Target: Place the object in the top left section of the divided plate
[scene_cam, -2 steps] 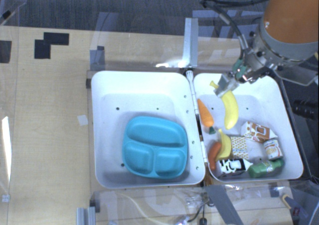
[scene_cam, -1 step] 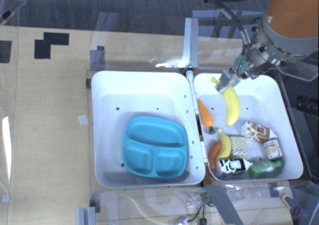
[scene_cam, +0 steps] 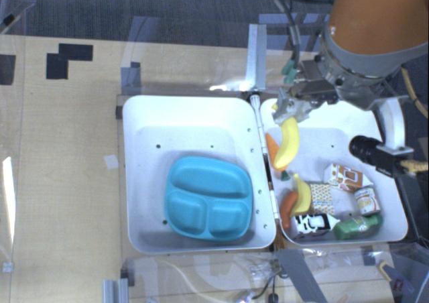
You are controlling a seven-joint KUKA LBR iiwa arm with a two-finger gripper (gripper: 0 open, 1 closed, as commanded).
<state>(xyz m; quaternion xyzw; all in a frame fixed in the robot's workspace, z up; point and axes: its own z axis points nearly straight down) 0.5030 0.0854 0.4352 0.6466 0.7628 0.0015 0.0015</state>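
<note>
blue divided plate (scene_cam: 208,197), yellow banana (scene_cam: 287,144), white bins (scene_cam: 141,161)

We can read no text, number or brand anywhere here. The carton (scene_cam: 342,176) in the right bin (scene_cam: 395,228) carries a brown and white print, the can (scene_cam: 366,200) beside it a label, and the black-and-white box (scene_cam: 314,224) a bold pattern, but all of these are too small and blurred for us to make out any letters. The black shapes (scene_cam: 68,58) on the bench are plain blocks, not characters.
</note>
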